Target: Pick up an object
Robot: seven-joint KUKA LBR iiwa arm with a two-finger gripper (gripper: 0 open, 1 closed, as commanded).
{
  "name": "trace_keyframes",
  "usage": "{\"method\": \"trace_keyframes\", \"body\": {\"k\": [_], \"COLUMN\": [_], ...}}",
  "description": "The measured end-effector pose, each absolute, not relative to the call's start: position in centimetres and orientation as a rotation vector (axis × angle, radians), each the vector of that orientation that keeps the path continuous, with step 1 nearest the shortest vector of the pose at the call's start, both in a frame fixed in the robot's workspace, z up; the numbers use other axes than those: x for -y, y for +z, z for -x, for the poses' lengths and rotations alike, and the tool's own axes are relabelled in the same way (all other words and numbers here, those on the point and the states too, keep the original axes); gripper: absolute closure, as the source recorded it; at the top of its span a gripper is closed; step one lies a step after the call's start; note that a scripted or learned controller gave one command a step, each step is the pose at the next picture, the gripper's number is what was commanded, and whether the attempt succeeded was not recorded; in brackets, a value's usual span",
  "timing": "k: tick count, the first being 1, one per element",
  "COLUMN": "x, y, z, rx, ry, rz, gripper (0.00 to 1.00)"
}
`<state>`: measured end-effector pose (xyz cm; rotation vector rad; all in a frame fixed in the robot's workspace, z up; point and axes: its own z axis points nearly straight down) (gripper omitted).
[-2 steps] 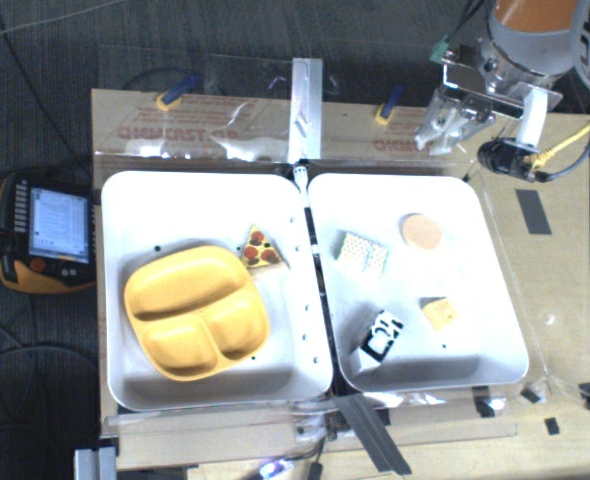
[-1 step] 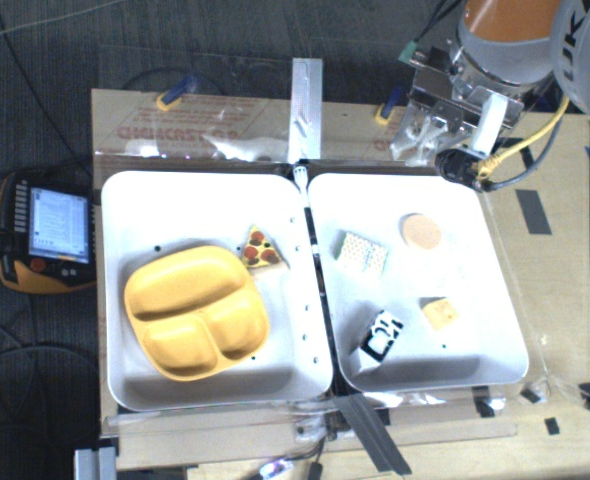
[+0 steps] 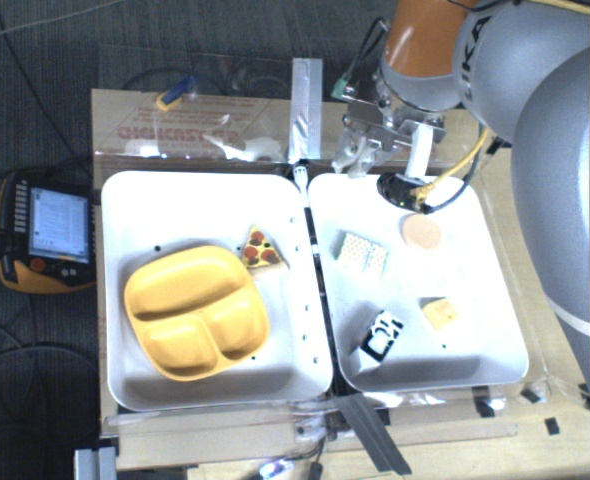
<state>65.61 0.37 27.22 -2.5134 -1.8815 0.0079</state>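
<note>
Two shallow white bins side by side on the desk (image 3: 215, 430): left bin (image 3: 125, 208) and right bin (image 3: 490, 268), meeting along a shared middle wall.

In the left bin, two things: one yellow divided plate (image 3: 195, 313) with three hollows, lying toward the near left, and one toy pizza slice (image 3: 261, 249) just beside the plate's far right rim, close to the middle wall.

In the right bin, four things, all apart from one another: one green-and-white patterned square (image 3: 362, 253), one round tan disc (image 3: 421, 233), one small yellow wedge (image 3: 439, 313), and one black-and-white block (image 3: 380, 336) near the front left corner.

Behind the bins, a flat brown board (image 3: 190, 118) under clear plastic, with one small blue thing (image 3: 175, 93) on it. Around the desk, dark grey carpet floor (image 3: 35, 88) crossed by thin cables (image 3: 75, 8). Left of the desk, one handset (image 3: 47, 230) with a lit screen.

Pizza slice seemingly with its tip toward the far side and its crust toward the near right, though too small to be sure. Black-and-white block with its long axis slanting from near left to far right.

Claw (image 3: 355, 156) over the far rim of the right bin, near the middle wall, well apart from the block and the wedge. Released or clenched: cannot tell from this angle.
</note>
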Motion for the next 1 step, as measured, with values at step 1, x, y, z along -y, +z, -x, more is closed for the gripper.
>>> {"method": "trace_keyframes", "body": {"k": [1], "x": [-5.94], "y": [19.56], "z": [-66.74], "rx": [2.114], "ry": [0.006], "rz": [2.32], "gripper": [1.0]}}
